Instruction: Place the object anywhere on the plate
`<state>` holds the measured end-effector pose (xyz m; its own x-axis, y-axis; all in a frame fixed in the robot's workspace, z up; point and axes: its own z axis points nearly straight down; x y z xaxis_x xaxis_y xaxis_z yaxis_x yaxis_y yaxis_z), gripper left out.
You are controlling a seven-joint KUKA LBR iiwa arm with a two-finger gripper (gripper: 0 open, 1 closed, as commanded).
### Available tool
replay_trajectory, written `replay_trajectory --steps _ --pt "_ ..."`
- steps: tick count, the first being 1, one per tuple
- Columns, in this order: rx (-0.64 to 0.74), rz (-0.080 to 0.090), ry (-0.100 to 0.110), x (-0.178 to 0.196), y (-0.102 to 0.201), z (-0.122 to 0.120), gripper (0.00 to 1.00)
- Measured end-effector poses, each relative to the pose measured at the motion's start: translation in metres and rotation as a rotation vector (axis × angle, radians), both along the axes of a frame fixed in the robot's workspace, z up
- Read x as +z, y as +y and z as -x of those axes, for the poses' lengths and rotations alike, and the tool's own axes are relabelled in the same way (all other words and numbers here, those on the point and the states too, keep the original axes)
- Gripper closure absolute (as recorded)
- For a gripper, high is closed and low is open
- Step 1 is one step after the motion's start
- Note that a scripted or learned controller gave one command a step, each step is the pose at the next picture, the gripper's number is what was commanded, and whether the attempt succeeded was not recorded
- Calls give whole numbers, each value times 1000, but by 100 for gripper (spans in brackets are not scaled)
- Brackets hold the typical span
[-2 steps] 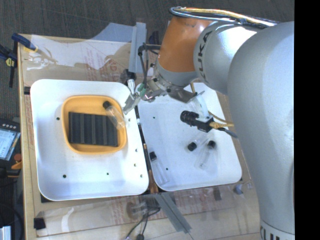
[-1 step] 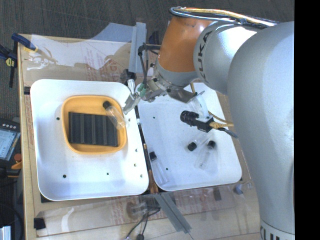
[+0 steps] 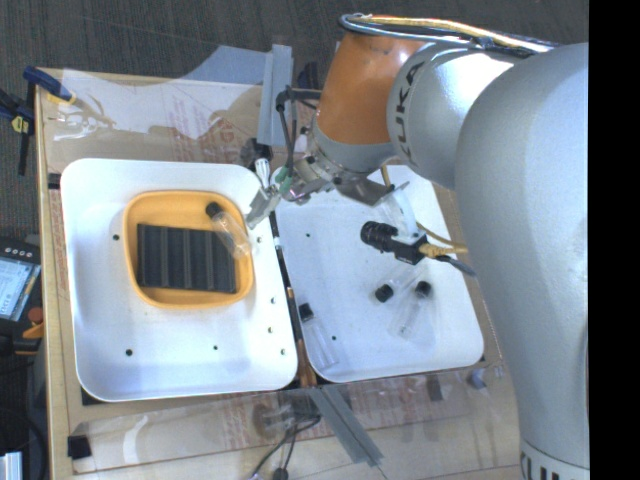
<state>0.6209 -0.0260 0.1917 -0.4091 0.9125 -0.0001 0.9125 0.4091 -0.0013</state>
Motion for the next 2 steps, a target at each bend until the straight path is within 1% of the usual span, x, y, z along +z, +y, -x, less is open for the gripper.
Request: replay_trajectory --steps 2 --pt "0 0 0 0 0 0 0"
